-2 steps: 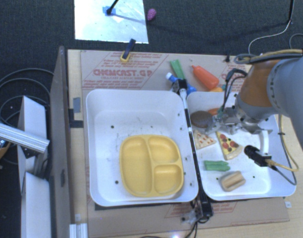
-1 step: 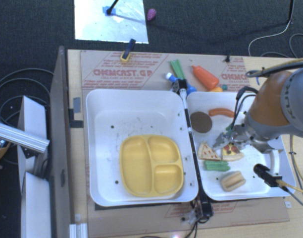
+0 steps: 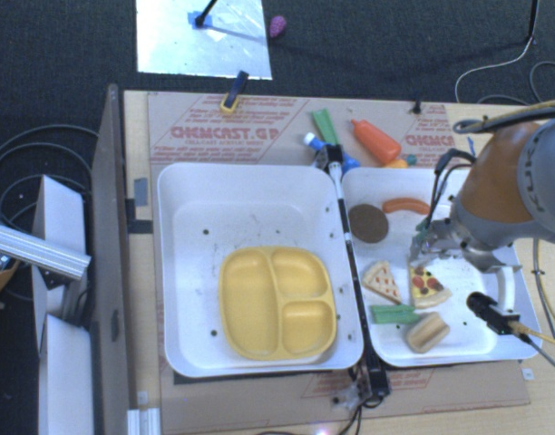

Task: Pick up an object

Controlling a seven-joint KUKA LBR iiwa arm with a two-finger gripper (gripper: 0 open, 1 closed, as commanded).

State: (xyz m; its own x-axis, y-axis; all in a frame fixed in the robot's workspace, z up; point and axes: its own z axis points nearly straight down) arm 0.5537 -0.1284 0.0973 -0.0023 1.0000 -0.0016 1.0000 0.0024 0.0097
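The right bin [image 3: 522, 333] holds several toy foods. A brown round patty [image 3: 368, 224] lies at its left, and an orange-red sausage [image 3: 406, 206] at the back. Two pizza slices sit mid-bin, one [image 3: 383, 282] to the left and one with toppings [image 3: 429, 287] to the right. Near the front lie a green bar [image 3: 393, 314] and a tan bread roll [image 3: 426, 333]. My gripper [image 3: 423, 250] hangs low in this bin, just above the far tip of the topped pizza slice and right of the patty. Nothing shows in its grasp.
The left bin [image 3: 191, 207] holds a yellow divided plate [image 3: 277, 302]. Behind the bins on the cardboard lie an orange carrot [image 3: 375, 141], a green stick [image 3: 324, 126] and a small blue piece [image 3: 348, 162]. The grey-and-orange arm [image 3: 509, 188] covers the right bin's right side.
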